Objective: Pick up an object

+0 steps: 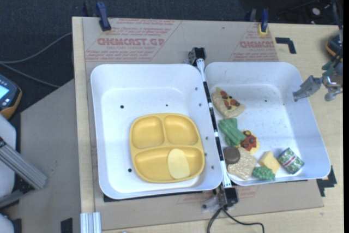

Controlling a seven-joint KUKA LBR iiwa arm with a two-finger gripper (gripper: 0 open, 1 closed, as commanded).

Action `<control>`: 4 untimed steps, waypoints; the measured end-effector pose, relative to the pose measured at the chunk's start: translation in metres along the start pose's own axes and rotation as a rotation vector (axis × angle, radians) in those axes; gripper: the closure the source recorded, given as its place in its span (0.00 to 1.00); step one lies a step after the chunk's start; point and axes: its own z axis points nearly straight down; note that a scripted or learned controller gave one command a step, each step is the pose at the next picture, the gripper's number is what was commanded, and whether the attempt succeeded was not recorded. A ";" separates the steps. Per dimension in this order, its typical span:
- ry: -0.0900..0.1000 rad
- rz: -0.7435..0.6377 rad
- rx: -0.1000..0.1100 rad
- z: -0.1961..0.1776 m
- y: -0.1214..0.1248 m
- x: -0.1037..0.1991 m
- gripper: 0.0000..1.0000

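I see bare floor across the right bin's (305, 117) upper right; toy food (242, 144) crowds its lower left.

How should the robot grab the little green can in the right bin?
The green can lies tipped on its side near the right bin's front right corner, a little apart from the yellow cheese wedge. Probably best to come straight down from above and pinch across its round middle, fingers on the two long sides, since the ends face the wall and cheese.
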 end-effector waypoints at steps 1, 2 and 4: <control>0.005 -0.010 0.004 0.126 0.072 0.087 0.00; 0.003 0.000 0.000 0.177 0.022 0.126 0.00; 0.001 0.001 -0.001 0.166 -0.044 0.112 1.00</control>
